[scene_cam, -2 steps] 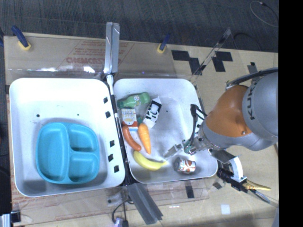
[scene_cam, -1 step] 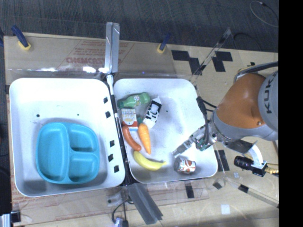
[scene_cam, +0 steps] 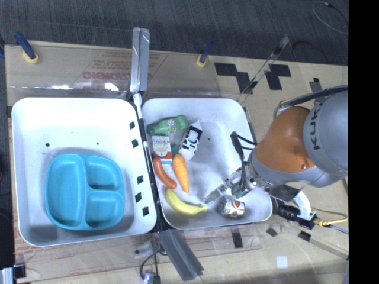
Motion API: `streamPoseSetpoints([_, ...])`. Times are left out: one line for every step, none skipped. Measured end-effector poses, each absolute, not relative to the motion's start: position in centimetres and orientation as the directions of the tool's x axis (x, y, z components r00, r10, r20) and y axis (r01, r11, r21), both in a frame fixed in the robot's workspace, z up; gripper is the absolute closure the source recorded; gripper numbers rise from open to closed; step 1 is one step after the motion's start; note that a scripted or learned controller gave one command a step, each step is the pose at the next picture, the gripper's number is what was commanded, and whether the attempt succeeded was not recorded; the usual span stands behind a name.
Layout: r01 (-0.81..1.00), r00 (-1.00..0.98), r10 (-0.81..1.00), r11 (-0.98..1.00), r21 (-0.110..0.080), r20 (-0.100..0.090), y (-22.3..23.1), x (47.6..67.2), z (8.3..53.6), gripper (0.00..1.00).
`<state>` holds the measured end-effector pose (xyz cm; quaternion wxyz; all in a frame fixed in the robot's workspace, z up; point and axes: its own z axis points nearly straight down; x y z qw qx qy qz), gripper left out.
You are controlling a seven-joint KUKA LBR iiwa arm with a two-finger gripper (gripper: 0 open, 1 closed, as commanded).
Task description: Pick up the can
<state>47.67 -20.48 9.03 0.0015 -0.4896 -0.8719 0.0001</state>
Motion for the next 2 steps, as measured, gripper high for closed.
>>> streamPoseSetpoints([0.874,-0.486,0.874,0.486,-0.001,0.001,-19.5,47.7,17.7,0.00])
streamPoseSetpoints([0.820,-0.572,0.820,0.572,-0.003,0.005,-18.7,47.7,13.9,0.00])
